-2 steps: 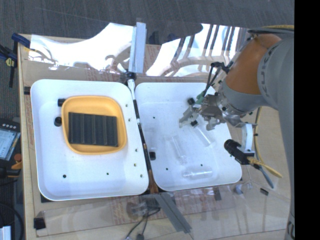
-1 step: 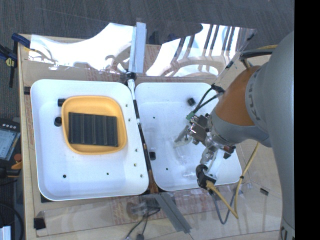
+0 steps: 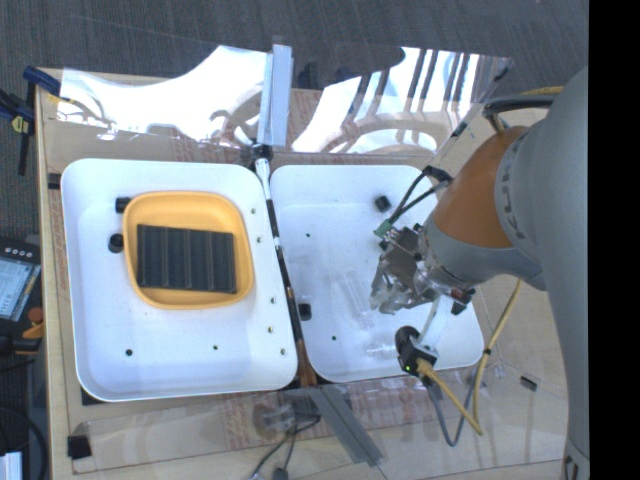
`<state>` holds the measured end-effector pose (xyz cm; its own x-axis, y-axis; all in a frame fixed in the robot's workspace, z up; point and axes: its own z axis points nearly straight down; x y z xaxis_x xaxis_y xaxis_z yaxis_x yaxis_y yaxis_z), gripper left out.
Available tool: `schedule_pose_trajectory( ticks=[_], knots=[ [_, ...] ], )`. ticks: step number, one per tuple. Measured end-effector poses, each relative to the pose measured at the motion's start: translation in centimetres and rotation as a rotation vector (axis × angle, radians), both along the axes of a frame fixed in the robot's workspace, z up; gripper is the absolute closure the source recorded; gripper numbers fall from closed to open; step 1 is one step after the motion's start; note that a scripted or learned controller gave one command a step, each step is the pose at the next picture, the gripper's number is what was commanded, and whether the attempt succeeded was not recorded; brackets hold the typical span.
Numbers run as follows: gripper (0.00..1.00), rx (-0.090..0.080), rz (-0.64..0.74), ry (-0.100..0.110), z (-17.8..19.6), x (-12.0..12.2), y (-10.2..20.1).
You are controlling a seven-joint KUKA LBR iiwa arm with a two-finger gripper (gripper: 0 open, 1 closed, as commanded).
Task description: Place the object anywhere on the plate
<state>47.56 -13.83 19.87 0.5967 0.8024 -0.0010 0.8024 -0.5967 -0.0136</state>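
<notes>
The arm (image 3: 520,208) is reaching in from the worktop's right edge, its hand (image 3: 392,286) hanging over the middle of the right bin (image 3: 330,193). Whether the hand is open, closed or gripping anything cannot be told. A faint clear object (image 3: 350,293) seems to be lying on the bin floor just beside the hand; its shape is too pale to make out. The yellow plate (image 3: 188,250), with a dark ribbed centre, is sitting in the left bin (image 3: 90,338), nearer the worktop's far edge.

Dark ribbed floor (image 3: 150,8) lies beyond a wooden bench (image 3: 200,418) under bright glare.
</notes>
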Motion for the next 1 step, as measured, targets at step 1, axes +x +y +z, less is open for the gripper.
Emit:
schedule_pose_trajectory(
  ticks=[1],
  knots=[
    [1.0, -0.006, -0.02, -0.008, 12.8, 7.39, 2.42]
  ],
)
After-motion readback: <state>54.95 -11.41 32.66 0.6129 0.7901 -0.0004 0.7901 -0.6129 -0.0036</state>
